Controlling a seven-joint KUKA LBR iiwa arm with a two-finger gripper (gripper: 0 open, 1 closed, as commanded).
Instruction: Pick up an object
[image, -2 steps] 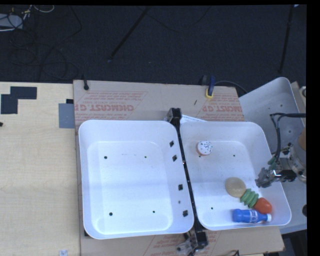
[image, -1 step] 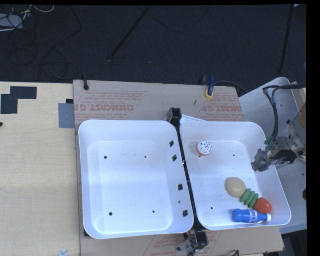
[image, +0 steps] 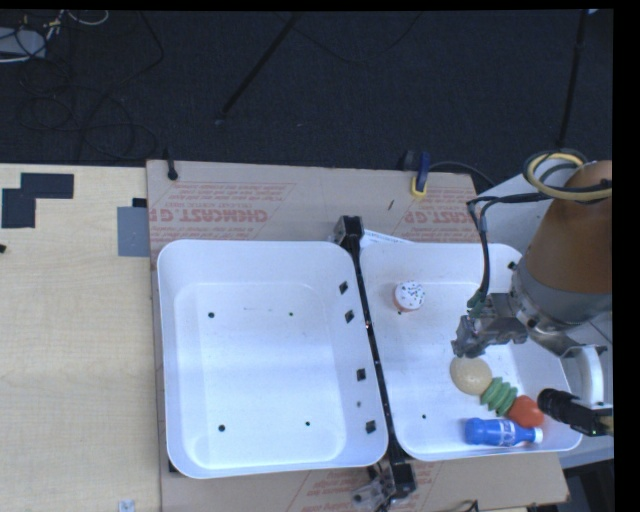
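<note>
Objects cluster in the right bin (image: 440, 445), likely within the arm's reach: one beige egg (image: 470, 375), one green piece (image: 499, 394), one red piece (image: 525, 409), one blue bottle (image: 500, 432), one white ball (image: 409, 295). Gripper (image: 476, 338) hangs just above the egg, its likely target, gripping nothing visible; finger state unclear.

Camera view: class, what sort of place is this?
Probably a robotics lab's test bench: a robot arm over two white bins, taped cardboard underneath, and cables on dark carpet.
</note>
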